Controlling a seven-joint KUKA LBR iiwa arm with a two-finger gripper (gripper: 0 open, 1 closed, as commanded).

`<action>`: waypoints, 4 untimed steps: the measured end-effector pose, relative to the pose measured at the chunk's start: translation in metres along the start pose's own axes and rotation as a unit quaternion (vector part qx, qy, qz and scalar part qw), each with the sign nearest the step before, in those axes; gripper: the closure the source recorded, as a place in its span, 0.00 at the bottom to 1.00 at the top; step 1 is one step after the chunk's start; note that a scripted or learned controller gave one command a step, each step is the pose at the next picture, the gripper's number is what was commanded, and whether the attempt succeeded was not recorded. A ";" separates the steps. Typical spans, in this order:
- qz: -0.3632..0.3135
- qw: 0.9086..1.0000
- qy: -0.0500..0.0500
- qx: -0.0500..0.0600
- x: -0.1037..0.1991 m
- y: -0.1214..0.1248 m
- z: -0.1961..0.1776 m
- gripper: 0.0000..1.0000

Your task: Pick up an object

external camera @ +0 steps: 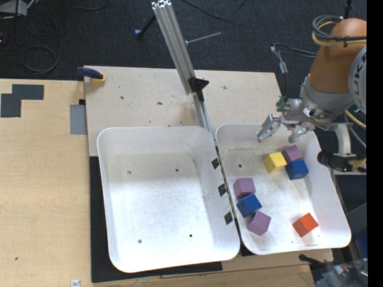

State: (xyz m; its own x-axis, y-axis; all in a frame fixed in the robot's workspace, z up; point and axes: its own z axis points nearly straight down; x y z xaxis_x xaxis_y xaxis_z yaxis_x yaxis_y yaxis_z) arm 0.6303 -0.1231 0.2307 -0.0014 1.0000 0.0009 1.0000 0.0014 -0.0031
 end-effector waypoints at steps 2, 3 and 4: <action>0.001 1.000 0.000 0.003 -0.003 0.001 0.064 0.00; 0.002 1.000 -0.002 -0.007 -0.005 0.004 0.106 0.00; 0.003 1.000 -0.004 -0.012 -0.006 0.007 0.110 0.00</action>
State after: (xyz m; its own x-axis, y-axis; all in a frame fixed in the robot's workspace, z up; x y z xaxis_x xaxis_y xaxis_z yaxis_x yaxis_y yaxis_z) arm 0.6370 -0.1293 0.1211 0.0043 1.0000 -0.0062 0.9998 -0.0041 0.0213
